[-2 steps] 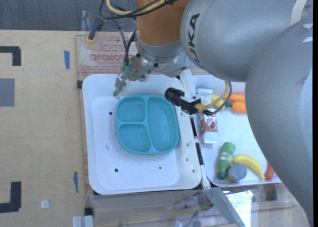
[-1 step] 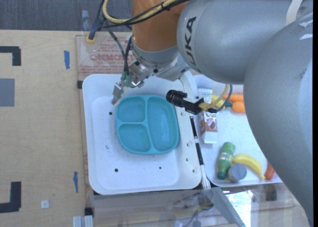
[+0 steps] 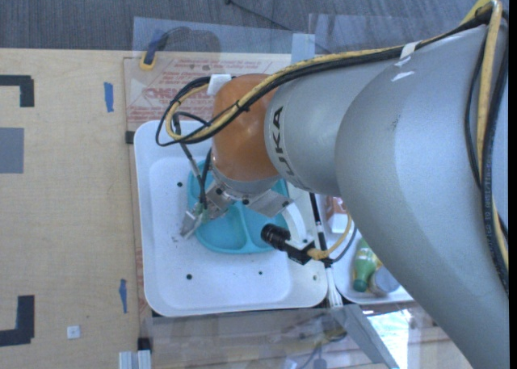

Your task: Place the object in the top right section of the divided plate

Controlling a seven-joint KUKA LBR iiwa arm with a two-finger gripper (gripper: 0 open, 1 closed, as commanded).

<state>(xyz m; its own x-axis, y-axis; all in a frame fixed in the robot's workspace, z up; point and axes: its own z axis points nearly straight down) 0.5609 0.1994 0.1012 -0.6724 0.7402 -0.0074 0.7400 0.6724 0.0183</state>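
Arm: a large grey KUKA arm (image 3: 388,141) reaches in from the right and covers much of the picture; its orange band (image 3: 238,129) sits above the wrist, over the left bin.
Cables: yellow and black cables (image 3: 182,121) loop along the arm and curl beside the orange band.
Gripper: the gripper (image 3: 194,220) hangs below the orange band, low over the left edge of the divided plate; its metal tips point down and to the left. How far apart they stand cannot be told, and nothing can be made out between them.
Divided plate: a turquoise divided plate (image 3: 234,234) lies in the left bin, largely hidden under the wrist; only its lower and left parts show, with one raised divider visible.
Object: the thing to be placed cannot be picked out with certainty; the plate's upper sections are hidden by the arm.
Left bin: a shallow white bin (image 3: 218,283) on the tabletop, holding the plate, with a few small dark dots on its floor.
Right bin: a strip of the second white bin (image 3: 347,285) shows beneath the arm, holding small items (image 3: 367,269) in green, orange and blue, too crowded to name.
Tabletop: pale wood tabletop (image 3: 65,222) to the left, marked with black corner shapes and bits of blue tape.
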